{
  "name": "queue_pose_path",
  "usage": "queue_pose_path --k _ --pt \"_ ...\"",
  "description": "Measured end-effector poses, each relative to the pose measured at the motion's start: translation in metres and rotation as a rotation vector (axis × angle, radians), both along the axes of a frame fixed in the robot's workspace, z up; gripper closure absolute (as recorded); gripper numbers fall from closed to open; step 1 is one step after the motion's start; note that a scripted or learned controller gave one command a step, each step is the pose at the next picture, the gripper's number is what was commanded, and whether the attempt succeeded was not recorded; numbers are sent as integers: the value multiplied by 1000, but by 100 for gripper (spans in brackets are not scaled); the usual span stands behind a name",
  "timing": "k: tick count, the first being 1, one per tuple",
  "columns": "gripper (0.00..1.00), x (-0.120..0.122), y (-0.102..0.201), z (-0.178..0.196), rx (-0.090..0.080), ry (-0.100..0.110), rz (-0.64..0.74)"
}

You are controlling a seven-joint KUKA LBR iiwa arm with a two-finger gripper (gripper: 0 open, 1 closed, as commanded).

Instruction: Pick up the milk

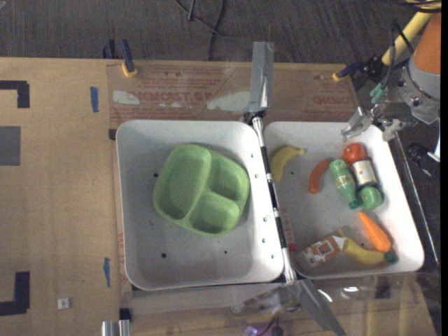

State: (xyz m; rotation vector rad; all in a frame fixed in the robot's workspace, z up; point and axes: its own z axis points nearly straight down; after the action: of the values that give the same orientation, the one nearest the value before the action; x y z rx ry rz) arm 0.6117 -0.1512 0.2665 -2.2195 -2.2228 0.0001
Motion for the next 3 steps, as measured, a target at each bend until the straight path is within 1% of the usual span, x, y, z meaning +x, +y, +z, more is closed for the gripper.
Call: queue_pose_path --k 1,2,3 --pt "0 -2 26 -22 1 1 191" --pt "0 -94 7 -113 1 1 313" --pt "0 -93 89 -82 -1 -3 81"
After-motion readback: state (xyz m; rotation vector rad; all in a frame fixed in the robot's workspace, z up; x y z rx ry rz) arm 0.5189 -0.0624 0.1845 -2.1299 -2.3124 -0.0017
